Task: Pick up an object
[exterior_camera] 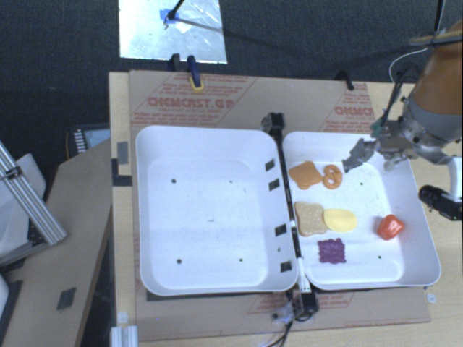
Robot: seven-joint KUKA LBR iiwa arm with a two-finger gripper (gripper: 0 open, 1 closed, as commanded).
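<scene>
The right bin (416,266) holds several toy food pieces. There is an orange piece (304,175), a small orange pretzel ring (332,176), a slice of toast (310,218), a yellow oval piece (340,220), a purple grape cluster (331,251) and a red piece (390,227). My gripper (375,159) hangs over the bin's far right part, just right of and above the pretzel ring. It is open, with one finger (355,155) slanting toward the ring. Nothing sits between the fingers.
The left bin (155,194) lies beside the right one, with a black divider strip (286,201) between them. A black fixture (440,200) juts in at the right bin's right edge. Cardboard (217,96) underlies both bins.
</scene>
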